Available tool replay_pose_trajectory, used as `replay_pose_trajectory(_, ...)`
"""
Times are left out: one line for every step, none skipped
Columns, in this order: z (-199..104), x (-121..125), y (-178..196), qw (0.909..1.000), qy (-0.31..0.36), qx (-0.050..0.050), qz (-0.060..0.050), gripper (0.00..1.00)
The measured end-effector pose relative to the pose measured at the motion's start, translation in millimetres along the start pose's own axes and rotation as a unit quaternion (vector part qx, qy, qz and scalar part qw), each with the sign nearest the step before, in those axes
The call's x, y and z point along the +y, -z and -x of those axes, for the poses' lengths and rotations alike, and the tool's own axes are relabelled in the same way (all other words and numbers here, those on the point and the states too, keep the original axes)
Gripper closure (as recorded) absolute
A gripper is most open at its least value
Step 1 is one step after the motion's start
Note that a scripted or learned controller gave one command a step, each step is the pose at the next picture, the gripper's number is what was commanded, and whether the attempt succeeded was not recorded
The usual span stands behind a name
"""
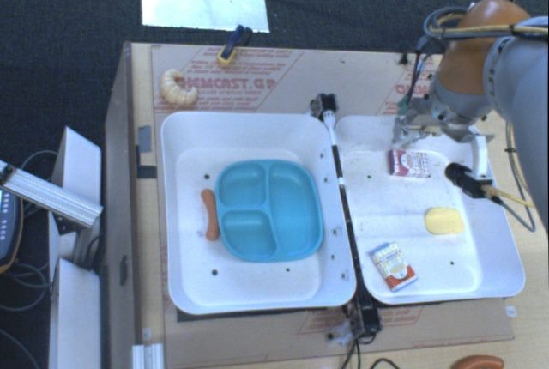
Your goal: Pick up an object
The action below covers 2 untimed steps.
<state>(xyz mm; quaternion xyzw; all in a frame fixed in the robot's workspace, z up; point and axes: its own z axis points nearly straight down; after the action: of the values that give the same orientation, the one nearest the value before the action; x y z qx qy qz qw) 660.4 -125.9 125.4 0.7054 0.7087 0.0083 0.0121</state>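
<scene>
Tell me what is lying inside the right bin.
In the right bin: a red-and-white packet, a yellow block and a small carton. The arm covers the bin's far corner.

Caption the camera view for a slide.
Gripper poised over the right bin beside a red-and-white packet.

Two white bins (184, 136) sit on the tabletop. The left bin holds one blue divided tray (268, 209) and one sausage (209, 214). The right bin (502, 260) holds two small cartons (410, 163) (394, 265) and one yellow block (443, 221). One croissant-shaped item (177, 87) lies outside the bins.
</scene>
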Motion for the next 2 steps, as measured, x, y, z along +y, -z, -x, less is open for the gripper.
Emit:
replay_pose_trajectory(0.0,-0.1,-0.1,1.0,0.0,0.0,0.0,0.0)
replay_pose_trajectory(3.3,-3.4,-35.4,1.0,-0.001,0.001,-0.009,0.0)
